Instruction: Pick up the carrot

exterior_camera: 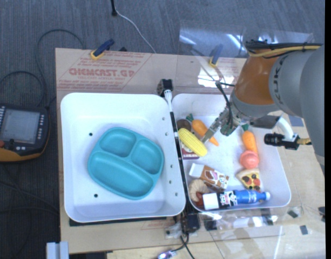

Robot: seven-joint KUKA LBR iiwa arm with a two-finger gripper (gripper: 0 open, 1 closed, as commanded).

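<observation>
1. My gripper hangs over the right bin; can't tell the jaw gap or any hold.
2. Carrot lies just left of me, beside the corn. Another orange carrot-like piece lies to my right.
3. Prob. light, stiff plastic, slick; I'd grip across the thick mid-body.

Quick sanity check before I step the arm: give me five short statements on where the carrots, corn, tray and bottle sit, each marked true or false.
1. The teal tray lies in the left bin. True.
2. The corn cob lies in the left bin. False: it lies in the right bin, near the divider.
3. The gripper hangs over the right bin, close beside a carrot. True.
4. The blue bottle stands upright. False: it lies on its side along the near wall.
5. Only one orange carrot-like piece is there. False: a second carrot lies to the right of the gripper.
</observation>
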